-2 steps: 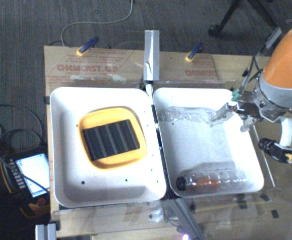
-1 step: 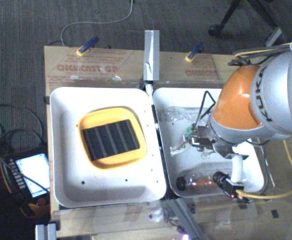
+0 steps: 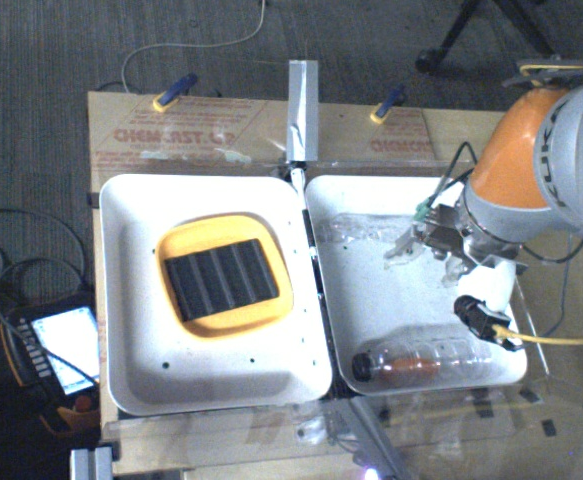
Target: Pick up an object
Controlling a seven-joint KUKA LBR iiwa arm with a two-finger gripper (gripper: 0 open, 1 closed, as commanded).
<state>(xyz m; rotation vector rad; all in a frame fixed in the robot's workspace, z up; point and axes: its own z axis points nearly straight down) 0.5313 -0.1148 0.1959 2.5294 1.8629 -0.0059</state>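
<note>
We see a clear plastic bottle [image 3: 426, 362] lying on its side along the near wall of the right bin [image 3: 371, 288]. We judge it light, slick and apt to roll, so grab across the middle of the body. The claw [image 3: 439, 236] hangs over the right bin's far half, near some crumpled clear plastic wrap [image 3: 366, 230]; we cannot tell its opening or any hold.

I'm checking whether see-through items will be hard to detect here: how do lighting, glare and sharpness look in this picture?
Camera view: even, soft lighting, faint shadows; the clear bottle and a transparent item nearly vanish against the right bin; the yellow tray in the left bin reads crisply; overall slightly soft and grainy.
</note>
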